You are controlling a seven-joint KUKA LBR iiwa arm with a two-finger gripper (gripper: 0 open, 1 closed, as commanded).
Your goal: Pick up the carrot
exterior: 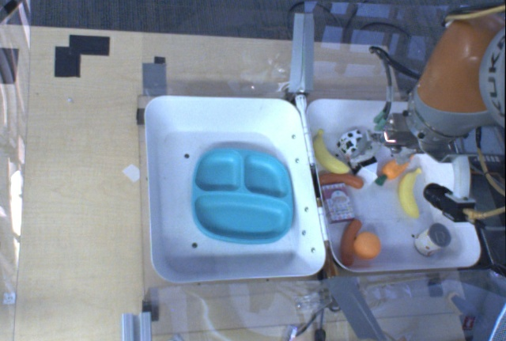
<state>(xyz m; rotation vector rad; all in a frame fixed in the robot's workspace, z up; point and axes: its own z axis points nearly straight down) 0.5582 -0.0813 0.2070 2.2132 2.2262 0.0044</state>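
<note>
I have the grey arm with its orange band coming in at the upper right of the frame, and its two-finger gripper sits low in the right-hand shallow white bin, just left of the small orange carrot with a green tip. I cannot tell from this slanted look whether the tool is released or clenched, and I see nothing clearly between its tips. The carrot lies near the middle of that bin, right of centre in the frame, beside the gripper. Around it: a curved yellow banana along the bin's left side, a black-and-white ball just above, a second yellow banana to the carrot's lower right, a reddish-brown sausage shape, a small red-and-white packet, a round orange fruit touching a red elongated piece at the bin's lower left, and a small white cup at lower right. The left-hand white bin, in the middle of the frame, holds a blue three-compartment plastic tray.
</note>
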